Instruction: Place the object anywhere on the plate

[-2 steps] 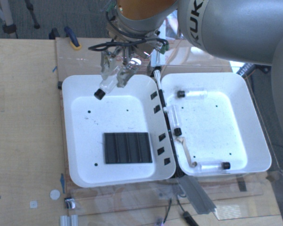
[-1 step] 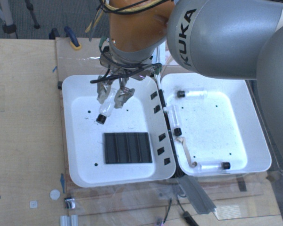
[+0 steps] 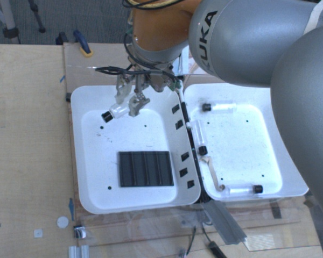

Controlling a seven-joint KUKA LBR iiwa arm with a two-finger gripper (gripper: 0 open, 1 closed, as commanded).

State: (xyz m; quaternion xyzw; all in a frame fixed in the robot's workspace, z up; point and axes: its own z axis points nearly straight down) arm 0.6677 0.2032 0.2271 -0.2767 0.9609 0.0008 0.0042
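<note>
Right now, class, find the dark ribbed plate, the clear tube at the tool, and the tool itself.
dark ribbed plate [image 3: 146, 169]: camera view, centre of its ribbed top.
clear tube [image 3: 117, 112]: camera view, middle of its clear body.
tool [image 3: 130, 104]: camera view, between its fingertips.

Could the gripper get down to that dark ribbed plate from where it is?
Probably yes. The gripper, with a clear tube with a black cap at its fingers, hangs over the left white bin, and nothing lies between it and the dark ribbed rectangular plate.
</note>
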